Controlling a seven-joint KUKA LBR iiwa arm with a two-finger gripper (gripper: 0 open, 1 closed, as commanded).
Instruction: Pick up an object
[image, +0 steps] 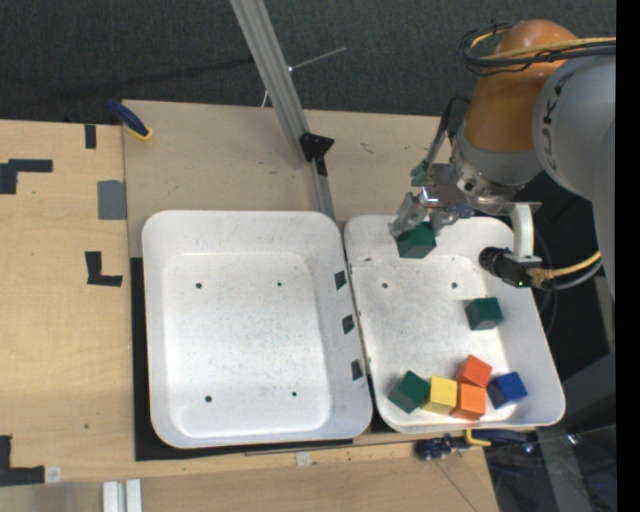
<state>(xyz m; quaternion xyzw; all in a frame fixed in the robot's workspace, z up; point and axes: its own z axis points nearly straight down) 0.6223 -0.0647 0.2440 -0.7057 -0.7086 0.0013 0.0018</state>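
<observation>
white right bin (520, 400) sits under the end effector (420, 225) pinching a green block (415, 241).

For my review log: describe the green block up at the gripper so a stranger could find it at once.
Start at the right-hand white bin, then go to its far edge, where the grey and orange arm ends in the gripper. The dark green block sits at its tip, apparently between the jaws. Unlike the other green blocks, it is away from the coloured cluster at the near edge.
</observation>
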